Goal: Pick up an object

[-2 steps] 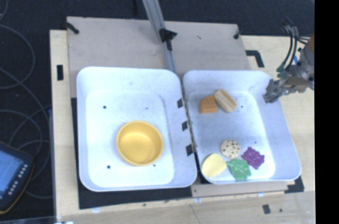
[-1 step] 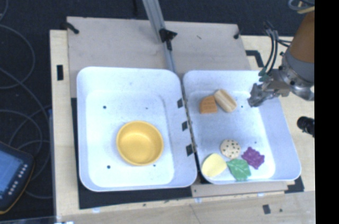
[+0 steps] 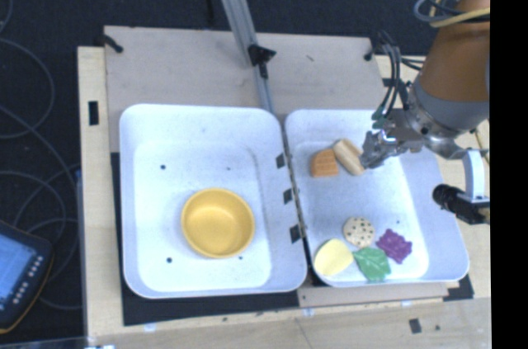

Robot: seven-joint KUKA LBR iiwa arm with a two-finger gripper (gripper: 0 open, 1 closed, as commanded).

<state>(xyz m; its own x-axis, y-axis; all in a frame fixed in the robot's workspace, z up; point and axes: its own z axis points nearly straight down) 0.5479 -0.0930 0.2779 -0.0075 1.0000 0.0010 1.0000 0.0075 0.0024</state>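
- Gripper (image 3: 373, 151) over right bin (image 3: 429, 257), touching tan roll (image 3: 348, 157); can't tell if clenched or released.
- Roll beside orange block (image 3: 325, 164), bin's upper left.
- Yellow bowl (image 3: 218, 222) in left bin (image 3: 148, 174).

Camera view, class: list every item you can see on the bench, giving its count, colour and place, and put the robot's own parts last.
bins: two, white, side by side on the bench
bowl: one, yellow, left bin
orange block: one, orange, right bin, upper left
tan roll: one, tan, touching the orange block, next to the tool
cookie: one, beige with dark spots, right bin, lower part
yellow piece: one, pale yellow, lower left corner
green piece: one, green, lower edge
purple piece: one, purple, lower right
tool: one, grey, over the right bin
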